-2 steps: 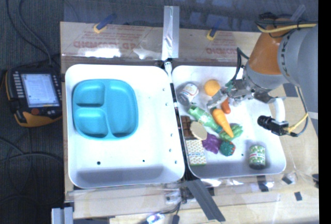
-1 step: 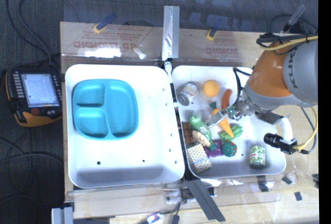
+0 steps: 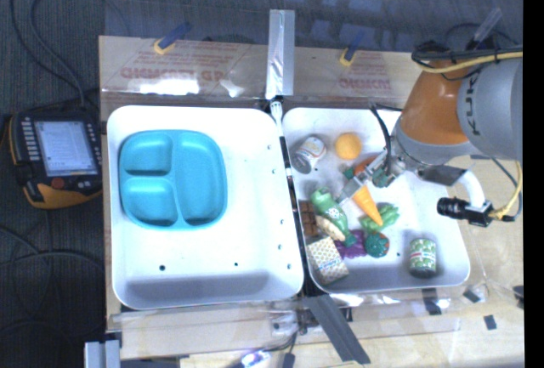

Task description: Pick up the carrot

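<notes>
The carrot (image 3: 367,203) is a small orange cone lying in the middle of the right bin (image 3: 450,273), its point aimed down and to the right. My gripper (image 3: 376,175) reaches in from the right and hovers just above the carrot's thick upper end. A green toy (image 3: 380,217) lies against the carrot's lower side. The grey arm with its orange band (image 3: 433,116) covers the bin's upper right corner.
Around the carrot the right bin holds an orange ball (image 3: 347,145), a small tin (image 3: 308,152), a green vegetable (image 3: 327,205), purple grapes (image 3: 353,246), a checkered box (image 3: 325,260) and a green can (image 3: 422,256). The left bin (image 3: 204,273) holds a blue divided plate (image 3: 172,177).
</notes>
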Controlling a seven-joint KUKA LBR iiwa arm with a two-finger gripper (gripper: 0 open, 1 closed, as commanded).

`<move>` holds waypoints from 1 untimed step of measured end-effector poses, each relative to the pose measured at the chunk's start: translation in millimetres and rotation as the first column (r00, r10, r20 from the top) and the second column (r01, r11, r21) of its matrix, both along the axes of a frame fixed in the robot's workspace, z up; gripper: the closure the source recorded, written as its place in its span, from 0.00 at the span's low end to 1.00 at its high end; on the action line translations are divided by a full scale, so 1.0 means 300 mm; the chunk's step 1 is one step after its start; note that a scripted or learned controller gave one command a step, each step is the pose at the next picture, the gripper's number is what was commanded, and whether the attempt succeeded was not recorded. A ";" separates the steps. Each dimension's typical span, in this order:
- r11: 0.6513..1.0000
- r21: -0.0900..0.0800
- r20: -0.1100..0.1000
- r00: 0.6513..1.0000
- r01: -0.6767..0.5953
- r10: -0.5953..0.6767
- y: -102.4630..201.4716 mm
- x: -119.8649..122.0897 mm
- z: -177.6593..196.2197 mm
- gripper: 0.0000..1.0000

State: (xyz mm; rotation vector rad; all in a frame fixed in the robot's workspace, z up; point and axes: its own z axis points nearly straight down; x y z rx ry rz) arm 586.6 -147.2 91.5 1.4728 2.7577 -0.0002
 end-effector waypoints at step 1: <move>1.000 0.004 0.006 1.000 0.001 -0.001 0.006 0.006 0.037 1.00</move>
